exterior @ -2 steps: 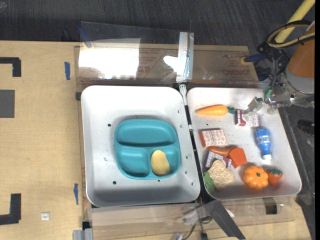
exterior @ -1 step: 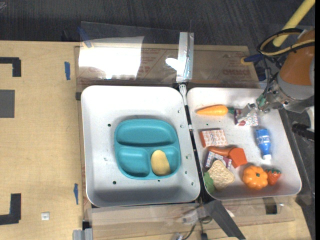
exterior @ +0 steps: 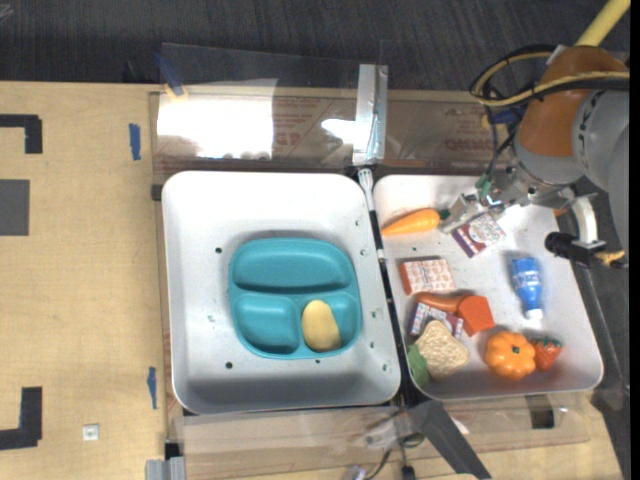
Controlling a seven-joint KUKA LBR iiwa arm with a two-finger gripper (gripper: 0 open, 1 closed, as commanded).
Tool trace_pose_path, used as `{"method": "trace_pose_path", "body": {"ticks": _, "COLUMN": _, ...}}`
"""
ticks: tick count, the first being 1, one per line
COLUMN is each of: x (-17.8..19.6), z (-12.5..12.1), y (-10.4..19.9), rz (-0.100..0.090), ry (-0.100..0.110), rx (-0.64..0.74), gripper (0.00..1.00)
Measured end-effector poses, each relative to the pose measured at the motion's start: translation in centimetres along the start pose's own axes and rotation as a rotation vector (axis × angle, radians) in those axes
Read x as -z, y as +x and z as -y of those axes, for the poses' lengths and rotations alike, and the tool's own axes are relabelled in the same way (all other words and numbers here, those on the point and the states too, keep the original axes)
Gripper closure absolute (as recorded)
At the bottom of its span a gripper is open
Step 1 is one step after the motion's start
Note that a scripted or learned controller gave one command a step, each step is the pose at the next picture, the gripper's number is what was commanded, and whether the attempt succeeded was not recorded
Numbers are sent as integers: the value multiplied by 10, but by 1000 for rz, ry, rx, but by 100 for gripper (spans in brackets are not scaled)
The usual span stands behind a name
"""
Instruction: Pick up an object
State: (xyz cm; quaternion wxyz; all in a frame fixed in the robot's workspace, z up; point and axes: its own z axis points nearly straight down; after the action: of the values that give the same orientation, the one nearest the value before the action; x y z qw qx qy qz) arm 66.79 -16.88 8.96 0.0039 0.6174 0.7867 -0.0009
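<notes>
The right bin point(exterior: 585, 343) holds several toy foods. An orange carrot point(exterior: 410, 222) lies at its far left, with a small maroon and white packet point(exterior: 483, 233) just right of it. My gripper point(exterior: 478, 204) hangs low over the bin's far edge, between the carrot's tip and the packet, right above the packet. Nothing can be seen lifted off the bin floor. A blue bottle point(exterior: 526, 283) lies further right, and a red and white box point(exterior: 424, 273) sits near the bin's left wall.
An orange block point(exterior: 476, 313), a sausage point(exterior: 436, 303), a bread slice point(exterior: 441, 348), a pumpkin point(exterior: 508, 354) and a red fruit point(exterior: 547, 350) crowd the right bin's near half. The left bin point(exterior: 190, 268) holds a teal divided tray point(exterior: 285, 278) with a yellow potato point(exterior: 320, 325).
</notes>
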Motion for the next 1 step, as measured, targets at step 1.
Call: {"method": "trace_pose_path", "body": {"ticks": 1, "x": -3, "z": -10, "y": 45, "rz": -8, "ry": 5, "rx": 30, "gripper": 0}}
